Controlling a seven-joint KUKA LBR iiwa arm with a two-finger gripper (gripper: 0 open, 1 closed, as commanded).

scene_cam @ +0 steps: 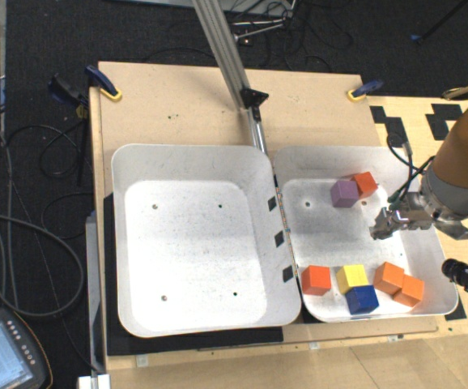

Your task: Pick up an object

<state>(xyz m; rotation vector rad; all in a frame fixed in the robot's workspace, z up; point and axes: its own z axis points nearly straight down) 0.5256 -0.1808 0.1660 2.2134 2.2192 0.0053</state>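
A pale wooden bench [218,108] fills most of the view, standing on a dark carpeted floor [31,47] strewn with black cables [15,217]. Blue and yellow clamps [104,83] grip the bench's far corners, and a grey metal pole [222,39] slants down from the far side to the seam between the two bins. A screen [3,355] shows at the near left corner, and black-and-white markers [396,124] lie on the bench at the far right.

The left bin [129,185] sits beside the right bin [315,306], their inner walls touching. In the right bin, a purple block [345,192] and an orange block [365,184] touch at the far side. Along the near wall lie an orange cube [316,279], a yellow cube [351,277] touching a blue cube [362,299], and two orange blocks [400,282] pressed together at the right.

The gripper [388,221] hangs over the right bin's right half, between the far pair and the near row, nothing visibly in it; whether its fingers are apart or together I cannot tell.
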